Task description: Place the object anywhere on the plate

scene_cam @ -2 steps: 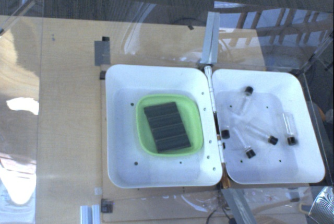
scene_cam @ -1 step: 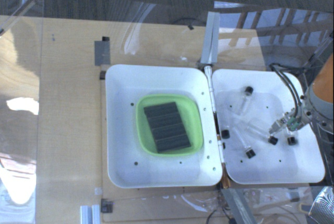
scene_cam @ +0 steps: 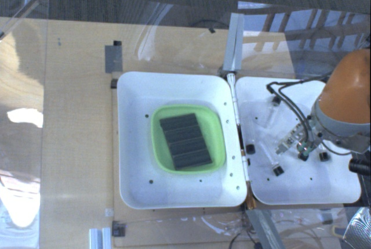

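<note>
Bench (scene_cam: 69, 143): pale wood, bearing two white bins side by side.
Left bin (scene_cam: 133, 184): holds a green plate (scene_cam: 159, 152) at its middle.
Right bin (scene_cam: 324, 190): under the arm's wrist end.
Arm (scene_cam: 348, 97): enters from the right, orange band uppermost, black cables looping off the wrist.
Block (scene_cam: 185, 141): dark grey, ribbed, lying flat on the plate, slightly skewed.
Gripper (scene_cam: 298, 146): low over the right bin, well apart from the block; finger state cannot be told.

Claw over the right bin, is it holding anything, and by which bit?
Cannot tell. The claw sits low over the right bin, its tips too blurry. The dark block lies on the green plate.
</note>
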Controlling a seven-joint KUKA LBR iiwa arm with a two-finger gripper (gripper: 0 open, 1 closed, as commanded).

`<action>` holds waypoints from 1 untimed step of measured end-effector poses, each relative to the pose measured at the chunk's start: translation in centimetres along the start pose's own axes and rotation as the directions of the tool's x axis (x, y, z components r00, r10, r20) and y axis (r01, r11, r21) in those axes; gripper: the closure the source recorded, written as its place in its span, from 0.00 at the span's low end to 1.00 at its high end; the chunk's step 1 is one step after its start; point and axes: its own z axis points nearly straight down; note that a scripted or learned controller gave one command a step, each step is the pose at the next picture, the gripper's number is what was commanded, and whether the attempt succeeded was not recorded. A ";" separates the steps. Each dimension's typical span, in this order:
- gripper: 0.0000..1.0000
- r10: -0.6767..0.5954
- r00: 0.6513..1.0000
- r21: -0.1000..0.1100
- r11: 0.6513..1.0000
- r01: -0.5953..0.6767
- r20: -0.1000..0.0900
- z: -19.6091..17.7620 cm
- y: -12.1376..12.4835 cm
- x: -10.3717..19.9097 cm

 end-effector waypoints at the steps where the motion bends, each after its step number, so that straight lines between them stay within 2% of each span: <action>1: 1.00 -0.121 0.993 0.000 0.993 0.121 -0.001 -0.8 4.0 4.4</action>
